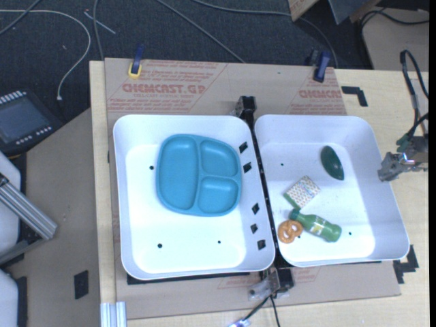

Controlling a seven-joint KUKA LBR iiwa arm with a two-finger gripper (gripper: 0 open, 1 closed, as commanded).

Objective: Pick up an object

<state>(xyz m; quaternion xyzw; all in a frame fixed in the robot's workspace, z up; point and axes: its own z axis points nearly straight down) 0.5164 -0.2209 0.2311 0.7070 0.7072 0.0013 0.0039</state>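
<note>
Camera view: gripper [394, 163], grip state unclear, hangs just outside the right bin's [381, 182] right rim.

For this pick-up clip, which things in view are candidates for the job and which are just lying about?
Candidates for picking, all in the right bin:
green bottle
pretzel
dark green object
patterned packet

Just lying about:
blue divided plate in the left bin
cables on the floor

Dark carpet [204, 19] strewn with cables [75, 26] surrounds a pale wooden bench [95, 182] (cardboard-topped).
</note>
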